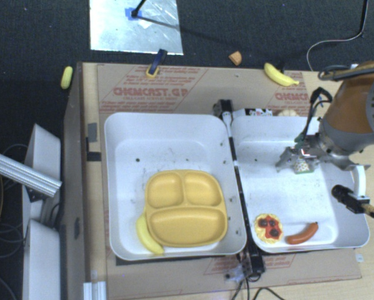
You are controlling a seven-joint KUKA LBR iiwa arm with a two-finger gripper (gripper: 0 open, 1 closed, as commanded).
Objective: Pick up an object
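My gripper (293, 161) hangs over the middle of the right bin (262, 144), reaching in from the right. Below it, near the bin's front wall, lie a small round pizza toy (268, 227) with red topping and a red-orange sausage (301, 232). In the left bin (131, 136) sits a yellow divided plate (186, 206), and a yellow banana (147, 236) lies along its left front edge. The gripper is well apart from all of these, and nothing shows between its fingers.
On the cardboard behind the bins lie another banana (280, 74), a small orange piece (236, 57) and a blue-yellow clip (155, 63). A yellow object (66, 77) rests at the far left edge. A black part (348, 198) of the arm overhangs the right bin's right side.
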